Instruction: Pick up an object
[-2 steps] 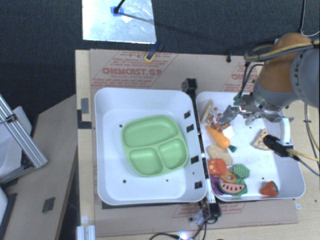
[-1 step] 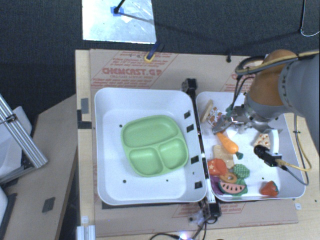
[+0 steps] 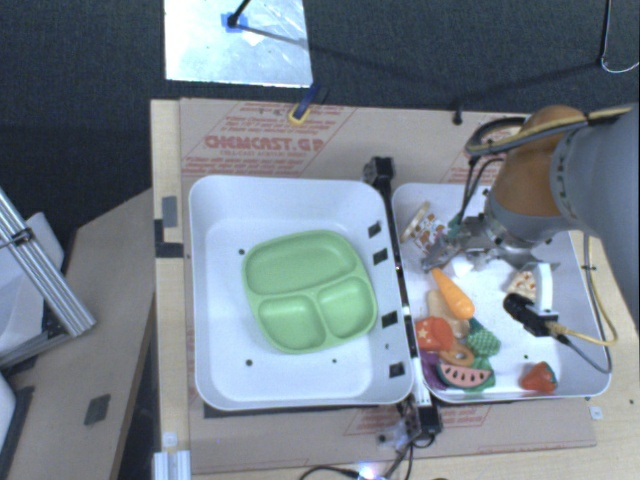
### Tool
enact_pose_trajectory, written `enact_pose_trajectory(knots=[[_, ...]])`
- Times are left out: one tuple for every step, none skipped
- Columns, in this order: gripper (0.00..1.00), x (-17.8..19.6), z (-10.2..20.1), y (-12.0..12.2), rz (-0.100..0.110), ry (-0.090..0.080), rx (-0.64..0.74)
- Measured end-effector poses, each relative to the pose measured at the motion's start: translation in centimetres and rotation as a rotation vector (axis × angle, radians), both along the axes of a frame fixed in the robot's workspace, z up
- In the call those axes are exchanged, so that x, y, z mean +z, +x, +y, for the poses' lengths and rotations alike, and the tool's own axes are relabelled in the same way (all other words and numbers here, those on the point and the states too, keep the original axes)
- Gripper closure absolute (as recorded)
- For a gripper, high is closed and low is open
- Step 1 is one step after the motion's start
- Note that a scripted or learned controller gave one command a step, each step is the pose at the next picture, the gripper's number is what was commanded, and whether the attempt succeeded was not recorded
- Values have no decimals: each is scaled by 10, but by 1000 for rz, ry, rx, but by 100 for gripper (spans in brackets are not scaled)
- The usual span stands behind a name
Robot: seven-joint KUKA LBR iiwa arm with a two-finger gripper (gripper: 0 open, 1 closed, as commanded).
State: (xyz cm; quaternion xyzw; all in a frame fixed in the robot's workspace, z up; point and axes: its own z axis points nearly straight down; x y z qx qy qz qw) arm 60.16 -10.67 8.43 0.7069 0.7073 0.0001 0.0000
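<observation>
Dark carpet surrounds my bench, where a cardboard sheet (image 3: 270, 138) carries two white bins side by side. My left bin (image 3: 215, 298) holds a green divided plate (image 3: 305, 290); my right bin (image 3: 585, 368) holds the toy food. I see the arm (image 3: 560, 178) reaching in over the right bin, and the gripper (image 3: 440, 258) sits low near that bin's upper left part. I cannot tell how its end is set or whether it has anything; nothing visibly hangs from it. Just below the gripper, toward the near edge, lies an orange carrot (image 3: 452, 294), its long axis slanting from upper left to lower right. I judge this the closest target: a short drop toward the front. Farther down sit a watermelon slice (image 3: 462, 376) and a strawberry (image 3: 538, 376).
</observation>
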Motion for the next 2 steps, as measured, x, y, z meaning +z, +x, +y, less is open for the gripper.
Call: enact_pose_trajectory(knots=[[100, 11, 0, 0, 0, 0, 0], [100, 74, 4, 4, -6, -1, 3]])
